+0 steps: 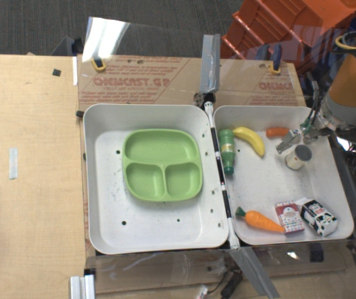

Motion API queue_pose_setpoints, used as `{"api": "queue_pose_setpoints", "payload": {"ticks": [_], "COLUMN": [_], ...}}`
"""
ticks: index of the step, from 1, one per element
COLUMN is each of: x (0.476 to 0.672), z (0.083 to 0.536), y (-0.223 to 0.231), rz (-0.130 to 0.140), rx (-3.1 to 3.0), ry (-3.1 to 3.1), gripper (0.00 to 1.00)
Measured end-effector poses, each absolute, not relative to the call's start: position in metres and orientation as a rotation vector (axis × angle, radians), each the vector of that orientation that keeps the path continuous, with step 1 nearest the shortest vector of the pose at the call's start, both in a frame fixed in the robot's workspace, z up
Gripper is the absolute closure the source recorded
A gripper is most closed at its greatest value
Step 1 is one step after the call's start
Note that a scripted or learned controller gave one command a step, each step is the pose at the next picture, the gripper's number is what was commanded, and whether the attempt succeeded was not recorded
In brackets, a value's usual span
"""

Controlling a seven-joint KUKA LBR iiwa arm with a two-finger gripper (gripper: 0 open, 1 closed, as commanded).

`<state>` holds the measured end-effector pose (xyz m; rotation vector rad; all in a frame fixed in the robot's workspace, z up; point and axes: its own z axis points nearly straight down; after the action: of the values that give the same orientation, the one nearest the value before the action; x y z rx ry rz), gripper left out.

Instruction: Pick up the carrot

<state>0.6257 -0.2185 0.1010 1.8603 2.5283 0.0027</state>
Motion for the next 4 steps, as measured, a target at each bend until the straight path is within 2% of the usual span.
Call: {"api": "queue_pose_setpoints", "payload": {"ticks": [1, 2, 3, 4], "x": [0.650, 0.580, 0.656, 0.587], "z": [0.093, 0.093, 0.090, 0.091], "y": [-0.142, -0.107, -0.104, -0.100], "rz": [-0.012, 0.000, -0.013, -0.004], "rx": [1.896, 2.042, 2.142, 2.187], "ry": [2.514, 2.385, 2.307, 2.256], "gripper": [0.00, 0.00, 0.00, 0.00]}}
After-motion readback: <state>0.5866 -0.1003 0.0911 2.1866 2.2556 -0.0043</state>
